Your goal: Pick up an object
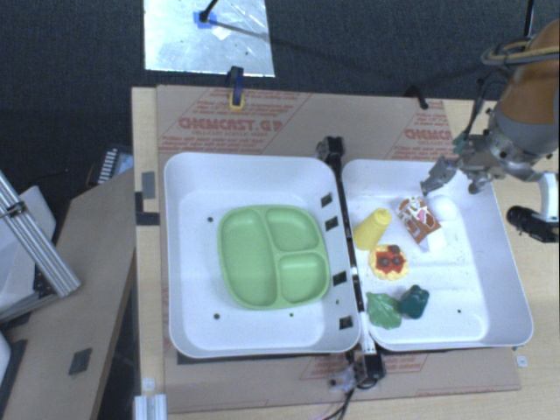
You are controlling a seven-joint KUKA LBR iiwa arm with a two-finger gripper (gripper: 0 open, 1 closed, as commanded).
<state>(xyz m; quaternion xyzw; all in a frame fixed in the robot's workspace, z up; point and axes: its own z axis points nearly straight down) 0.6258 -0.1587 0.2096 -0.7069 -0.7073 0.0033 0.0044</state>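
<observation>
In the right bin lie several small objects: a yellow bottle-like piece, a red and white packet, a white lump beside it, a yellow and red round toy, a light green piece and a dark green piece. My gripper hangs over the upper right part of this bin, just above and right of the packet. One dark finger points down-left toward the packet. Nothing shows between the fingers.
The left bin holds a green divided plate. A black hinge strip runs between the bins. A shiny foil sheet lies behind the bench. The arm's orange band sits at the right edge.
</observation>
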